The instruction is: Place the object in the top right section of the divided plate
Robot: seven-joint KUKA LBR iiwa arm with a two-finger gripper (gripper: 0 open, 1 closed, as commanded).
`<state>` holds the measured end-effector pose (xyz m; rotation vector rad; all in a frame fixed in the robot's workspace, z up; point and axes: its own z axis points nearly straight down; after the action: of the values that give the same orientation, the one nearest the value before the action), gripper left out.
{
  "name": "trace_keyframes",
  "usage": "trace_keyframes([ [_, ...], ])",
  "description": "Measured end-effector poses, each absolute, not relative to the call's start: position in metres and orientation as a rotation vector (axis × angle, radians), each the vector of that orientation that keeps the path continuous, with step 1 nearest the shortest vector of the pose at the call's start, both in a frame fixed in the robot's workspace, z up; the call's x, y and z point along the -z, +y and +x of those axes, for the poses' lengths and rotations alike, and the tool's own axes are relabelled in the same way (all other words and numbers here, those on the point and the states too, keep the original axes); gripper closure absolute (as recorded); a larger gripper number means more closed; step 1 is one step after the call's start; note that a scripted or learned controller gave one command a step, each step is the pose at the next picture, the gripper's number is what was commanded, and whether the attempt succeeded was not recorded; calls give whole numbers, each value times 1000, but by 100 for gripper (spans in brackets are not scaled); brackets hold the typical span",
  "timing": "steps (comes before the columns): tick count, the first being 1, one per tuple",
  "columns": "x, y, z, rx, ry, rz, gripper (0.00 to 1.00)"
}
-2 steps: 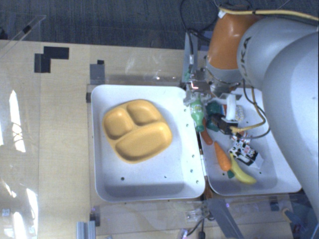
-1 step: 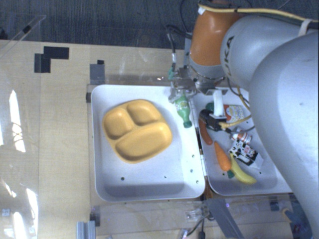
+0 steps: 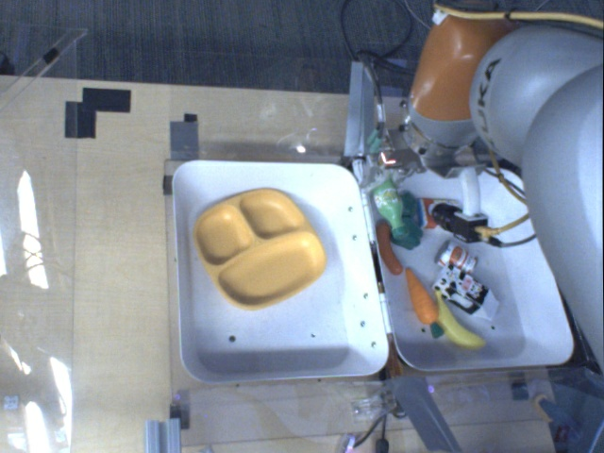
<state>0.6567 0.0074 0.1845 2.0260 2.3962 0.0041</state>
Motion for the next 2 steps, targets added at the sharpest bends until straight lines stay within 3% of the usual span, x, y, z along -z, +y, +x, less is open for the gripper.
trace_keyframes([
  [1, -213, 89, 623, -5, 2471, 1937, 100],
  [2, -184, -4, 651, -3, 2541, 1841, 100],
])
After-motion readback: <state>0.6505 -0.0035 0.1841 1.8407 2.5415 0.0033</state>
